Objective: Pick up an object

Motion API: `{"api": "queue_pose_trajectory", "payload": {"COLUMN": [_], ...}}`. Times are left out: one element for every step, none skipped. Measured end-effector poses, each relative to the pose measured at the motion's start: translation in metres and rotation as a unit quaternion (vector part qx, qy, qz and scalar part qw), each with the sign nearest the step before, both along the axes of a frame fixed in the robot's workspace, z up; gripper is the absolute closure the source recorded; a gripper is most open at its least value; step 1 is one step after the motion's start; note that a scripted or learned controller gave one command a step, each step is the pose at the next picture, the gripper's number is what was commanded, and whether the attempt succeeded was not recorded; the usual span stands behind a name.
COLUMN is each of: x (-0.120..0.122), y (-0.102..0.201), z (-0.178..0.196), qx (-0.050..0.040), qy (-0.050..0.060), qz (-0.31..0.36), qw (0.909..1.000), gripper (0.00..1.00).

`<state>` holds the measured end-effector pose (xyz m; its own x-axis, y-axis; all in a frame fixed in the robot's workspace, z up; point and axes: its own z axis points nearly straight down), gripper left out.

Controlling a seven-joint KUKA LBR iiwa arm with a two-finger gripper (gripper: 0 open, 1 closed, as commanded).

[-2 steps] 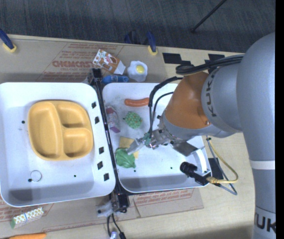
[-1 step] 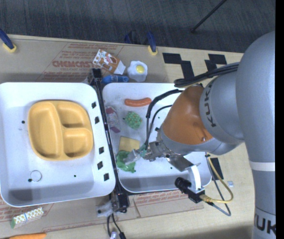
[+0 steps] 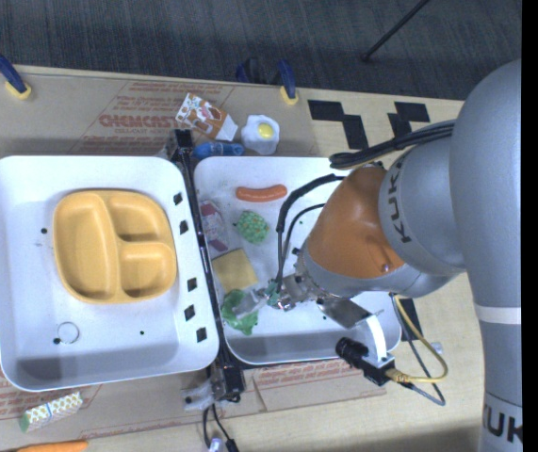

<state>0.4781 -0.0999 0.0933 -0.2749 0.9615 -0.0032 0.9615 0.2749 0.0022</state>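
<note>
Pincer (image 3: 283, 295) low in right bin (image 3: 278, 351), just beside green leafy item (image 3: 240, 311); whether its fingers are apart or together, cannot tell. Yellow flat slab (image 3: 236, 269) just above the green item; small green lump (image 3: 252, 225) and orange sausage (image 3: 261, 193) farther up the same bin. Left bin (image 3: 5, 252) holds glossy yellow divided tray (image 3: 113, 245), rounded corners. Both bins smooth white plastic, on cardboard-covered desk (image 3: 137, 111). Dark carpet floor (image 3: 155, 17) beyond.
</note>
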Motion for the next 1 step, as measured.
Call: {"api": "queue_pose_trajectory", "payload": {"x": [0.0278], "y": [0.0], "z": [-0.0008], "qx": [0.0018], "qy": [0.002], "qz": [0.057], "qw": [0.9984], "gripper": [0.0]}}
